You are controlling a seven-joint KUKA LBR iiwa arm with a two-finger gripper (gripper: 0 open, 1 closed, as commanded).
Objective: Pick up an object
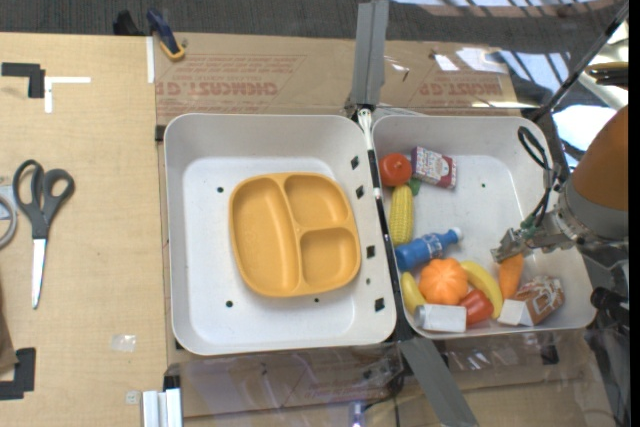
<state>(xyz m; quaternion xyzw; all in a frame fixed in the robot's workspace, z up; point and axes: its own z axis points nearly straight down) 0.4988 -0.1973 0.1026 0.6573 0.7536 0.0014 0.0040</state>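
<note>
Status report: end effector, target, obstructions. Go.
End effector low in right bin, right side, above carrot. Nothing seen gripped. Banana, orange, snack packet crowd close.

Arm low at the view's right side.
The gripper (pixel 513 247) points leftward and down from the orange-banded wrist (finger state too small to tell), the arm entering from the right.

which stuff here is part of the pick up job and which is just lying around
Job: gripper; right bin items: tomato, corn, blue bottle, orange, banana, carrot.
Lying about: yellow divided plate in left bin, scissors, blue clip.
</note>
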